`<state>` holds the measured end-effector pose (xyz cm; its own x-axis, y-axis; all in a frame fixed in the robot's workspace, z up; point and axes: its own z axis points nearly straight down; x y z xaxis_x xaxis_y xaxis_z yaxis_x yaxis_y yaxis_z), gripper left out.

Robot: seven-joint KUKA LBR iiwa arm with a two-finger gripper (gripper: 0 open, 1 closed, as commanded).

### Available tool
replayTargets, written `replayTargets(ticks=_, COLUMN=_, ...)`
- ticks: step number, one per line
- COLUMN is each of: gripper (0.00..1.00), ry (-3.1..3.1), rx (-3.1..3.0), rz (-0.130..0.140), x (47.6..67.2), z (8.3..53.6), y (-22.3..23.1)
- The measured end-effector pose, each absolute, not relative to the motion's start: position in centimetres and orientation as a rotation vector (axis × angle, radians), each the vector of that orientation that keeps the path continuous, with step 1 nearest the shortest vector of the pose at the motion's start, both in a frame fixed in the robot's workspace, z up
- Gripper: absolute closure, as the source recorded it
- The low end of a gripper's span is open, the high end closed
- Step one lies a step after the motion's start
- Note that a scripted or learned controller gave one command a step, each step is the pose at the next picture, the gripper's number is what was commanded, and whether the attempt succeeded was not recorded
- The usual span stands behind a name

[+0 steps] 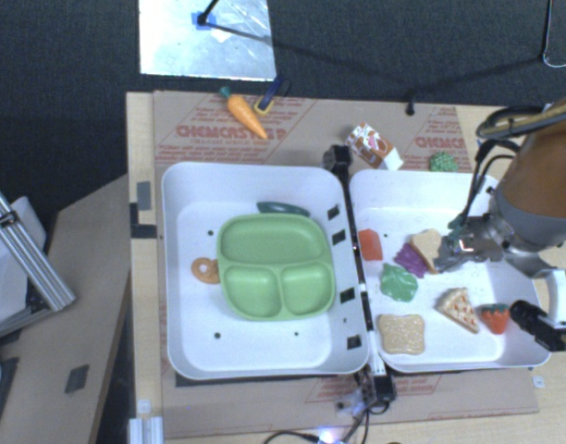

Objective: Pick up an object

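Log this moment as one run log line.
arm: over right bin | gripper: beside bread piece, grasp unclear | pizza slice, toast: untouched | left bin: green divided plate

Carrot (246,116) and foil sheet (209,24) beyond bins

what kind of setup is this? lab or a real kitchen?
Likely a lab pick-test bench, not a kitchen: two white bins taped on cardboard, toy food like the pizza slice and carrot, and the arm's pincer over the right bin.
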<state>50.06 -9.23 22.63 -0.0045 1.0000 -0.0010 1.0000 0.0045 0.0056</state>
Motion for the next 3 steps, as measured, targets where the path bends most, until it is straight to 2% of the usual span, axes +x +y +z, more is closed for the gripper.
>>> replayTargets(ticks=1, gripper=1.0, ry=2.226, rx=2.209, rz=0.007, x=56.0, z=23.3, y=-7.8)
replayTargets(ticks=3, gripper=1.0, ry=2.226, rx=2.21, rz=0.006, x=66.0, z=23.1, y=-6.9)
